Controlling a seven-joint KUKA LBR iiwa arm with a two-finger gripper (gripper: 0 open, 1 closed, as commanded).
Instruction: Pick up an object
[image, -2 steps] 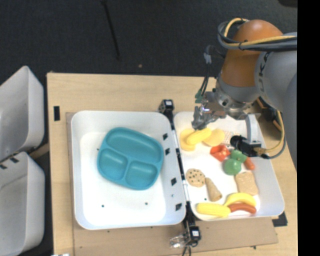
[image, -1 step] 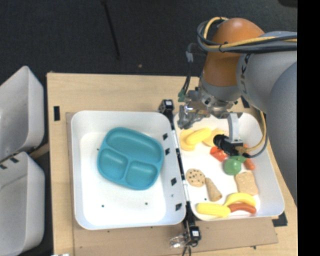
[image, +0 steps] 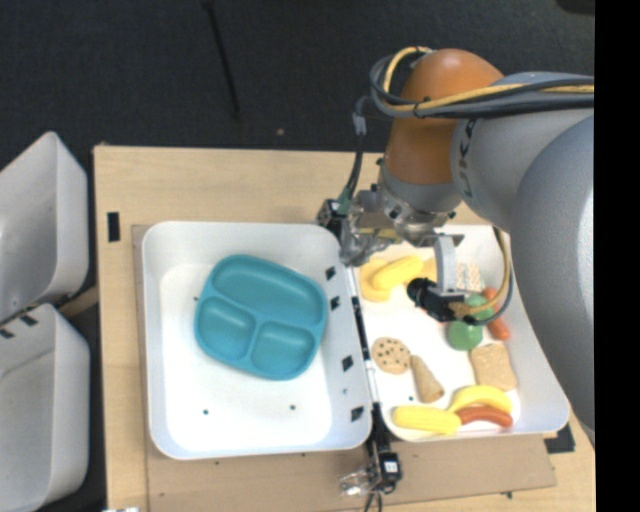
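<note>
Yellow banana (image: 388, 278) looks the nearest pick: centre over its middle, come straight down, keep clear of the bin (image: 545, 395) wall & the cookie (image: 390, 354) lower down. Banana lies in upper-left part of the right-hand bin, just below and right of the jaws in the frame. Can't tell if jaws are apart or together.

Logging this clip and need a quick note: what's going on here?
The arm reaches in over the right bin, with its gripper down near that bin's far left corner, beside a yellow banana. No object can be seen in its grasp. A cookie, a cone and other toy foods lie in the same bin. The left bin holds a blue divided plate, away from the gripper.
</note>
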